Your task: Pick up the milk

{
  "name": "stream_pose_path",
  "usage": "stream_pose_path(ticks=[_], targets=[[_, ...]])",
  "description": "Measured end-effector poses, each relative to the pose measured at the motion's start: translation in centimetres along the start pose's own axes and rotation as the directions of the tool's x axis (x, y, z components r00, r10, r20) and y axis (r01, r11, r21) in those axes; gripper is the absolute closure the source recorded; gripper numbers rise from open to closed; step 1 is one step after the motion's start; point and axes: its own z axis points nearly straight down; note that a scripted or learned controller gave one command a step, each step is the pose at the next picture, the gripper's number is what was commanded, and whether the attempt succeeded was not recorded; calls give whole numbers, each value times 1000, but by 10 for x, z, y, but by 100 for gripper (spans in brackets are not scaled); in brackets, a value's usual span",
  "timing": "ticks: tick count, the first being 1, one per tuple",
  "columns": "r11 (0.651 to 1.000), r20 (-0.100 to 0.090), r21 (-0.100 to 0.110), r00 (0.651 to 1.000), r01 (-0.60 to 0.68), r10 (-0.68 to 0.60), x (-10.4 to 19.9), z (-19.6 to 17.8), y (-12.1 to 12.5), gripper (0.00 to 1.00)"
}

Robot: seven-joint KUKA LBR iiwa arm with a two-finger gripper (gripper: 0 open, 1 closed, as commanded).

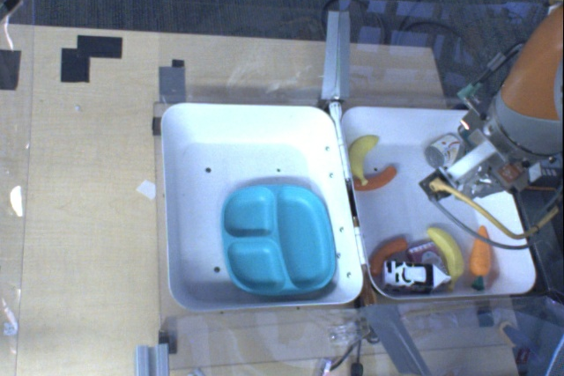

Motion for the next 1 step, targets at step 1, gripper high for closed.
stream_pose_path(ticks=[1], targets=[[958,-2,-2,958,-287,287,-10,-135,8,100]])
